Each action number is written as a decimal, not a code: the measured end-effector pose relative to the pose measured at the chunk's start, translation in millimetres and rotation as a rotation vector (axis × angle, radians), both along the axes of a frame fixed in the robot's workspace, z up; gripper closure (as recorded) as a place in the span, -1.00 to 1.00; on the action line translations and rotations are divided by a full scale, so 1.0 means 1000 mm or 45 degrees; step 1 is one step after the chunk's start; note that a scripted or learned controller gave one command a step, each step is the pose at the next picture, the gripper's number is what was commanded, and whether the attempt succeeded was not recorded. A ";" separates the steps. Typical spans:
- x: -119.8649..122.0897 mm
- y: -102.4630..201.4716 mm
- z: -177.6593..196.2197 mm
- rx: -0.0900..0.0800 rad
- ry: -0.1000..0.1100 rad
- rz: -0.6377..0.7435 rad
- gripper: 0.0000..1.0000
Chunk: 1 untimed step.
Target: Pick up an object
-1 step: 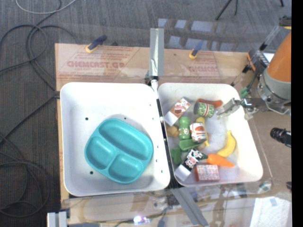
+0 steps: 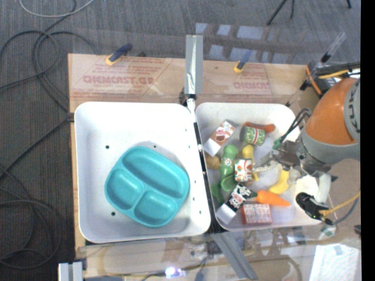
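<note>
The right bin (image 2: 281,111) holds several toy food items. Among them are a strawberry carton (image 2: 224,132), a green can (image 2: 254,135), a yellow lemon (image 2: 248,151), a small printed carton (image 2: 243,170), a carrot (image 2: 272,199), a banana (image 2: 282,182), a cow-patterned carton (image 2: 237,197) and a red box (image 2: 256,213). My gripper (image 2: 274,157) hangs low over the bin's right half. It is just right of the small printed carton and above the banana. Nothing shows held in it.
The left bin (image 2: 94,133) carries a teal divided plate (image 2: 147,185). The arm's orange band (image 2: 334,119) and grey wrist cover the right bin's right edge. A metal divider (image 2: 194,69) runs between the bins at the back. Clamps and cables lie behind the bench.
</note>
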State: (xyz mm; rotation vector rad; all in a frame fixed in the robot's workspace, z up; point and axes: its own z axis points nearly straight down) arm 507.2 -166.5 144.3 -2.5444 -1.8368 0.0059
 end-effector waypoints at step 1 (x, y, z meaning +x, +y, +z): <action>-0.001 -0.034 -0.050 0.004 -0.009 0.081 -1.00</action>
